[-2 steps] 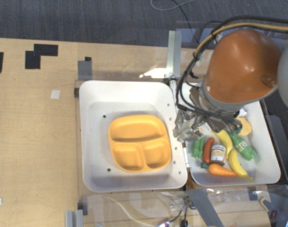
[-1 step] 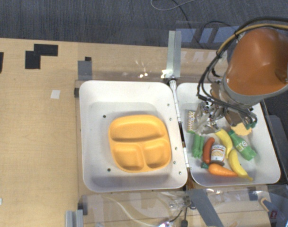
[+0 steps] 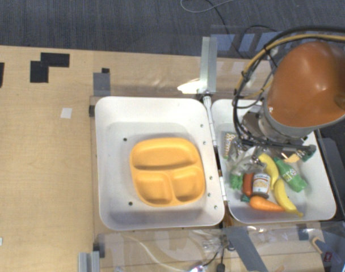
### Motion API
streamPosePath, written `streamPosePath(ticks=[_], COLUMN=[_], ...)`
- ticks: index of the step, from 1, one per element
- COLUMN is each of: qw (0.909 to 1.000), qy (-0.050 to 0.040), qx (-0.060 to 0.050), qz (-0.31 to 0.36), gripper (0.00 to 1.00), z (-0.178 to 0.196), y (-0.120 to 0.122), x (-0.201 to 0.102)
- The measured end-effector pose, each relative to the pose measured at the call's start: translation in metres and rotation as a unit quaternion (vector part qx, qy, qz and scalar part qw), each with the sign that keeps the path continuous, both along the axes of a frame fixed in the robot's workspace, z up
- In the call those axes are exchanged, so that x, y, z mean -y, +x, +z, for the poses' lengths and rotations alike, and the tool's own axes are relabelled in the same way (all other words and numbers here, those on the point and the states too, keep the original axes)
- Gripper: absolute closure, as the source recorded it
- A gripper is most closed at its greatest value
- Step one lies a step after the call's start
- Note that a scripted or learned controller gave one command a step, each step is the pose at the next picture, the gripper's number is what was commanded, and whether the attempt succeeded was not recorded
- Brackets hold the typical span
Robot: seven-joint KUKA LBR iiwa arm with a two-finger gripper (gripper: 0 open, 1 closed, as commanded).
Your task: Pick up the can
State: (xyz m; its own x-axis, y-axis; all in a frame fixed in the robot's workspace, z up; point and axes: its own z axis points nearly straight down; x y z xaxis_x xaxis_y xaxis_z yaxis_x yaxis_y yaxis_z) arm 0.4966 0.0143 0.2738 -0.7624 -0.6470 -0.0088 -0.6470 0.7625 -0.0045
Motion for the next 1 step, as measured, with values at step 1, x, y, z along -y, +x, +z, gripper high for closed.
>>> streamPosePath(ticks=[1], qw=[0.9868], qy=[-0.0019], qx=[0.0], qz=[0.162], gripper=[1.0], z=[-0.0142], y=[0.0192], x=[0.0742])
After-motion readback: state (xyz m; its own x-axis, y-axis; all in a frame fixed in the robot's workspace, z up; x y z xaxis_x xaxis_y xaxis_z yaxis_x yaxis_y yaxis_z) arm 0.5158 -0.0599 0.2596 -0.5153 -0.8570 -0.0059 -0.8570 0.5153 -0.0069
